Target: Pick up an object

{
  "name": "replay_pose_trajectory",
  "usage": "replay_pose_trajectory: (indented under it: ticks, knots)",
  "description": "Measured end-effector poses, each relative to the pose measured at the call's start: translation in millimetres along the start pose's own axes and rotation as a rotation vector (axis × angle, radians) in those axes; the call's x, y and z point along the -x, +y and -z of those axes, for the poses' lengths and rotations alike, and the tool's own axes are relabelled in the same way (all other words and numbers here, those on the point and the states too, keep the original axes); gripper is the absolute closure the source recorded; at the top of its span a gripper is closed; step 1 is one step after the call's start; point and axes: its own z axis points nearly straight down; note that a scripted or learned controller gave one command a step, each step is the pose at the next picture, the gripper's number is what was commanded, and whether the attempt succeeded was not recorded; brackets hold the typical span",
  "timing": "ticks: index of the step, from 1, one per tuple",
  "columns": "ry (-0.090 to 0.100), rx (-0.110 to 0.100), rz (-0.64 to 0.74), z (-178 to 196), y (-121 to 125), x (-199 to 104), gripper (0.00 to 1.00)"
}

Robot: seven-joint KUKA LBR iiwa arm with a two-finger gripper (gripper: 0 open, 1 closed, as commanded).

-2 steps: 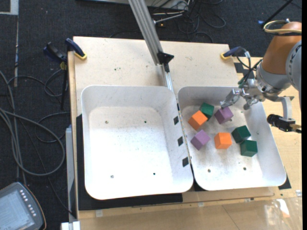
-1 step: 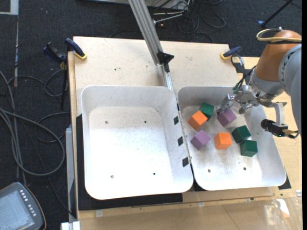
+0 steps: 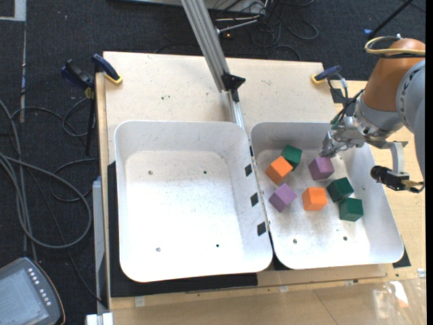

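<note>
Several small blocks lie in the right bin: a green block and an orange block at the back, a purple block beside them, another purple block, an orange block, and two dark green blocks. My gripper hangs low at the bin's back, just above and right of the upper purple block. I see nothing held between its tips.
The left bin sits beside the right one, with a dark divider strip between them. A slanted metal rail runs from the top toward the bins. Clamps grip the bench's back corners.
</note>
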Motion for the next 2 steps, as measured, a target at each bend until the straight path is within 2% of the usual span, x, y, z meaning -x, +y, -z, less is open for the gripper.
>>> replay_pose_trajectory:
  ticks: [2]
  knots:
    - [0.0, 0.005, 0.001, 118, 17, -11, 1.0]
